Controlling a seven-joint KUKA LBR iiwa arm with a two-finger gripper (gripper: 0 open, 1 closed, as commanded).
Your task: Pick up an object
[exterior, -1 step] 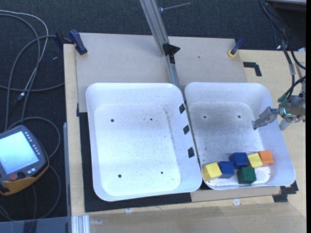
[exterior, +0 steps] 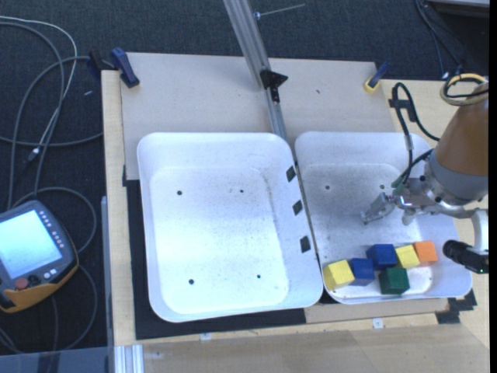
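Arm enters from the right, orange band above the wrist, reaching low over the right bin point(exterior: 342, 150). Tool point(exterior: 378, 208) points left above bare bin floor; how far open it stands cannot be told, nothing seen between its fingers. Blocks point(exterior: 380, 266) cluster along the bin's near edge, apart from the tool. No legible writing.

Arm point(exterior: 464, 142) enters from right, orange band above grey wrist, angled down-left; tool point(exterior: 376, 210) low at wrist's left end, pointing left, nothing seen between fingers; finger state unclear
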